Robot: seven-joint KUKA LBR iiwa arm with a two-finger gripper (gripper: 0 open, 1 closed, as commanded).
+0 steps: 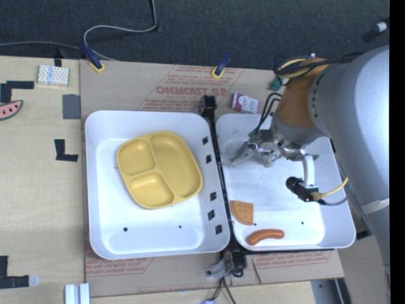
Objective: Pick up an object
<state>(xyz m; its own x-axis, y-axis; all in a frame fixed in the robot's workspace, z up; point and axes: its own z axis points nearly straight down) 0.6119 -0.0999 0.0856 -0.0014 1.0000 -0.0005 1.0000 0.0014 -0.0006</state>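
Arm enters from 3 o'clock and hangs over the right bin [342,233]. Gripper [269,152] sits over the upper half of that bin, toward 12 o'clock of the bin floor, above bare white surface. Its metal parts are foreshortened from this angle; I cannot tell how the hand is set, and nothing is visible in its hold.

Candidate objects in the right bin: a tan cracker [242,211] near the bin's left wall, at about 7 o'clock from the gripper, and an orange sausage [266,235] at about 6 o'clock, close to the bin's near rim. The two lie near each other but apart. The left bin [101,233] holds a yellow divided plate [159,168], well apart from the gripper, at 9 o'clock.

Judgement: the pick is not yet made; the step in hand is choosing and approaching a target.

Notes for doing it well:
- The sausage looks the better target: rounded, with height to close on. The cracker lies flat and would likely slip.
- Centre over the sausage's middle, closing axis across its short width.
- Descend straight, keeping clear of the near rim.
- Lift only once it is seated.
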